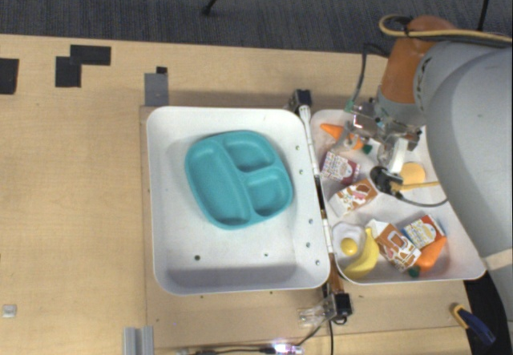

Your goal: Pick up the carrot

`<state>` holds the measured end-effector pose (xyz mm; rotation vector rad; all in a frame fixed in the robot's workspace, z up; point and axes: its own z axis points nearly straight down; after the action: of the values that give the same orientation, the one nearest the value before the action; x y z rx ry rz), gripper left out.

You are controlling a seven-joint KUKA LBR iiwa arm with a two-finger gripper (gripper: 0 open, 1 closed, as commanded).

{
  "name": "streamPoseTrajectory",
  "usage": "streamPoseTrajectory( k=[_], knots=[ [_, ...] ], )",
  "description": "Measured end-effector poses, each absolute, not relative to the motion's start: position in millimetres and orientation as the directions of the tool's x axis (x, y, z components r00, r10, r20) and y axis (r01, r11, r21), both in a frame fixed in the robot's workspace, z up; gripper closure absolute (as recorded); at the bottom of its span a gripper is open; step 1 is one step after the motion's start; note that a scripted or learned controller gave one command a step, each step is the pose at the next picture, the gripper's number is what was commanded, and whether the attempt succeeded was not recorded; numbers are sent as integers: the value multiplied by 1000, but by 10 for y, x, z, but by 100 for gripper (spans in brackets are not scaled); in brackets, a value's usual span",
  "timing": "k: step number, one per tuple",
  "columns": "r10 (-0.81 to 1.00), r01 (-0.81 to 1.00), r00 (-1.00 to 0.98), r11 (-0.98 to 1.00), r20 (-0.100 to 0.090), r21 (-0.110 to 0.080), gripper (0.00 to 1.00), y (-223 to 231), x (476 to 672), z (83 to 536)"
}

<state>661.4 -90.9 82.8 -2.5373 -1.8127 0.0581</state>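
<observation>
Far left, bare tan counter (72, 185) with a few black marks near the back edge. Next, the left white bin (164, 265), holding a teal divided plate (239, 179) lying flat near its middle. Then the right white bin (377, 279), crowded with small things: at its back left a small orange wedge (330, 130); below that a dark snack packet (338, 165) and a lighter packet (353, 196); at the front left a fried egg (348, 246) with a banana (365, 260) curled against it. Reaching in from the right, the grey arm (473, 161), its bulk covering the bin's right side, the orange band (398, 65) pointing toward the back of the bin and the wrist turned downward over the bin's rear half. Jaws low among cables and metal parts, just right of the orange wedge and just above a yellow block (414, 175); open or closed, cannot tell; nothing seen between them. Well apart from the jaws, at the front right of the same bin, the carrot (434, 252): stubby, bright orange, lying tilted with a green tip toward the front left, touching two brown-and-white packets (398, 245), close against the edge of the arm's grey body.
</observation>
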Motion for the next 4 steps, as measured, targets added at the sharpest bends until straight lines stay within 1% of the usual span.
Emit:
streamPoseTrajectory(
  k=[1, 2, 3, 4],
  knots=[
    [949, 949, 315, -315, -13, -21, 100, -893, 6661, 968],
    [950, 950, 313, -313, -13, -20, 0, -888, 6663, 967],
    [952, 952, 306, -306, -16, -27, 100, -883, 6665, 1087],
    [772, 772, 635, -635, 5, 1, 100, -352, 6015, 1876]
  ],
)
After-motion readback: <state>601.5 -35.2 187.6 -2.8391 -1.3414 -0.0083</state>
